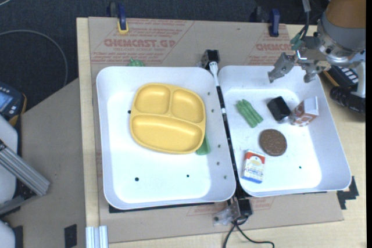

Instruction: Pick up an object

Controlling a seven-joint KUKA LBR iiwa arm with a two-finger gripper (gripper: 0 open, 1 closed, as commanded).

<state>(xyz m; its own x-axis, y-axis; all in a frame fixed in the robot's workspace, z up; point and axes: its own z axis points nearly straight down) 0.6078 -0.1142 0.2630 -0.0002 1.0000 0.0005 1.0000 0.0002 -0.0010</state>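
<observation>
My gripper [295,68] hangs over the far edge of the right bin [325,171], fingers spread open with nothing between them. Just below it in the right bin lie a black block [278,108] and a small brown-and-white carton [304,113]. A green bean pod [249,112] lies to the left of them. Nearer the front sit a round brown cookie [272,142] and a small red-and-white packet [253,166].
The left bin [116,165] holds a yellow divided plate [168,118] with a green piece [203,147] tucked under its right edge. A black bar [221,107] runs between the two bins. Blue clamps [121,15] grip the board's far edge.
</observation>
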